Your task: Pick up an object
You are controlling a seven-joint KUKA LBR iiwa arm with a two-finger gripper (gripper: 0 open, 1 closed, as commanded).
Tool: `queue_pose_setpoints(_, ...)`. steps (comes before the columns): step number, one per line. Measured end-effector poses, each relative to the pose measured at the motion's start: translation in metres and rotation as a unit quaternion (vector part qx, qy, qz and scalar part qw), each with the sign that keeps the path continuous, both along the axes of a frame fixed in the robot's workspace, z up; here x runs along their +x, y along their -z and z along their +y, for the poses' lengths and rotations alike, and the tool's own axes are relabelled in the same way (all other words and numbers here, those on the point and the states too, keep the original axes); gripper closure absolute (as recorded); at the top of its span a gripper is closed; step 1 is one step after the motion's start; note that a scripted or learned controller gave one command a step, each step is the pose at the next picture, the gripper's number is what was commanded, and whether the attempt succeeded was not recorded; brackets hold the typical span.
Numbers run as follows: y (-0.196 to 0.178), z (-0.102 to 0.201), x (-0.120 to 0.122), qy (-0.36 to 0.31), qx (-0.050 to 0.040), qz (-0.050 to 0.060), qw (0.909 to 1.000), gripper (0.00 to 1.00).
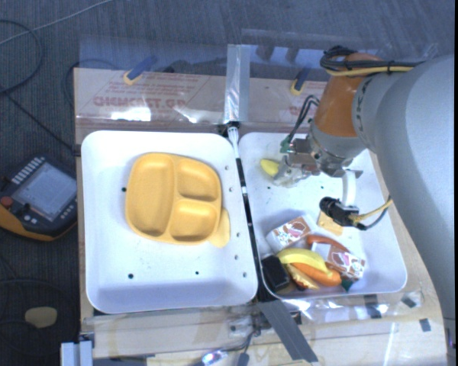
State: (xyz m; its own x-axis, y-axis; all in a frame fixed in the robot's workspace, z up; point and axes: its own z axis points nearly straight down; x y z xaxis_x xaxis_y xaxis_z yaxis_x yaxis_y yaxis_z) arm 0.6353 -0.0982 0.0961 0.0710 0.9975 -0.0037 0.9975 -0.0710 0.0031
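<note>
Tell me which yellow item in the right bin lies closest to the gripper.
The small yellow piece at the bin's upper left, just beside the gripper. The banana lies lower down, in the pile.

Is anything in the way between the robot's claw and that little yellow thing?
Nothing visible blocks it. The gripper is right beside the small yellow object near the top of the right bin. The pile of toy food sits lower down, away from both.

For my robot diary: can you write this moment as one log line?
end effector over right bin | by yellow thing | tray in left bin
</note>
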Motion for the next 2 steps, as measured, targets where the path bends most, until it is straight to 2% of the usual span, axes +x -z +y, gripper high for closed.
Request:
queue_pose_setpoints(1,0.000,0.000,0.000,0.000,-0.0001,0.000,1.0000,0.00)
queue_pose_setpoints(2,0.010,-0.004,0.034,0.008,0.0025,0.003,1.0000,0.00)
